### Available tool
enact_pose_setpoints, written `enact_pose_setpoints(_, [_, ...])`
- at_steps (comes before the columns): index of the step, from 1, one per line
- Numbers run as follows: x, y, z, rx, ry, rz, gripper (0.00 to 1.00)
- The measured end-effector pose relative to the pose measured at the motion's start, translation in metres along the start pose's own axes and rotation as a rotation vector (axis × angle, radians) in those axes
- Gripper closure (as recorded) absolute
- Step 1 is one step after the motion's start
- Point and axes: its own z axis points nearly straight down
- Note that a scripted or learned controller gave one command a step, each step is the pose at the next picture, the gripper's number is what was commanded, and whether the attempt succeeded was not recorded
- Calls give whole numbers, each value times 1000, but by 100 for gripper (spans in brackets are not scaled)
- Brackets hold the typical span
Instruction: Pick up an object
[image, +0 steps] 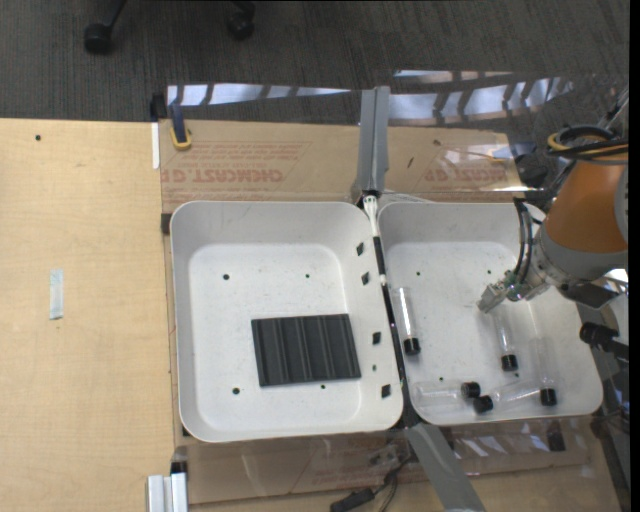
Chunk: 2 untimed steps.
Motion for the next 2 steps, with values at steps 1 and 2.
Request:
enact_pose_setpoints(1, [-69,38,-68,-1,-2,8,100])
enact_pose_setpoints(2, [-41,-24,-187,0,0,23,100])
